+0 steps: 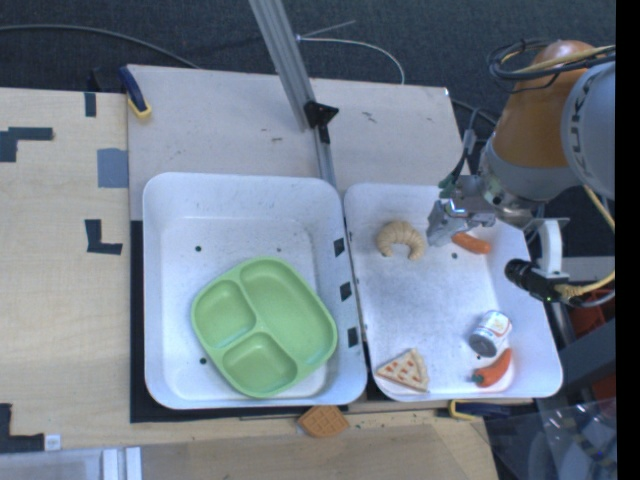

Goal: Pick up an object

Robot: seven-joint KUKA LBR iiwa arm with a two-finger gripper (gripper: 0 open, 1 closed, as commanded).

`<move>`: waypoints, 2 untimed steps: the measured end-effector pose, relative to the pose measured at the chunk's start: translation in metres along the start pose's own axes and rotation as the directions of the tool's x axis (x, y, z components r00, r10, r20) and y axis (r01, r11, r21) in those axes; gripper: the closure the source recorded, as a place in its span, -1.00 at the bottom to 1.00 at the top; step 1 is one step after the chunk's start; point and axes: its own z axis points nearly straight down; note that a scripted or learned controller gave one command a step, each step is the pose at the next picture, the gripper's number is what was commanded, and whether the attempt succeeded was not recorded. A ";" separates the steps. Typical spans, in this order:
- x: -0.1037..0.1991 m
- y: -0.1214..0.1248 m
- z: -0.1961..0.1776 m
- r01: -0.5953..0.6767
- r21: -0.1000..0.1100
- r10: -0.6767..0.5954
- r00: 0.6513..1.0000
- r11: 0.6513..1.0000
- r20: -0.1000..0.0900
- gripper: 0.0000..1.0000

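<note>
Hand (447, 226) near croissant (401, 238), right bin's (430, 288) far edge

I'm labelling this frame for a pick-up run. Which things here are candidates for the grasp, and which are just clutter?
Candidates, right bin:
croissant
carrot beside the end effector
can
sandwich wedge
chilli

Clutter:
green divided plate, left bin
cracker on the bench

Desk (60, 268): pale wood at far left, patched with grey-blue tape (112, 166). A lighter board (230, 128) lies over it beneath the bins. Dark carpet floor (150, 18) along the top, a thin cable (60, 34) trailing across it. Metal pole (285, 53) rises from the board, up-left of the pincer (445, 223). Lighting even, shadows soft.
</note>
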 end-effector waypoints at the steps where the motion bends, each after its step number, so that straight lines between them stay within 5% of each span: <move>1: 0.000 0.001 -0.020 -0.001 0.002 0.001 1.000 1.000 0.000 1.00; 2: 0.058 -0.004 -0.021 0.005 0.006 -0.005 1.000 1.000 -0.003 1.00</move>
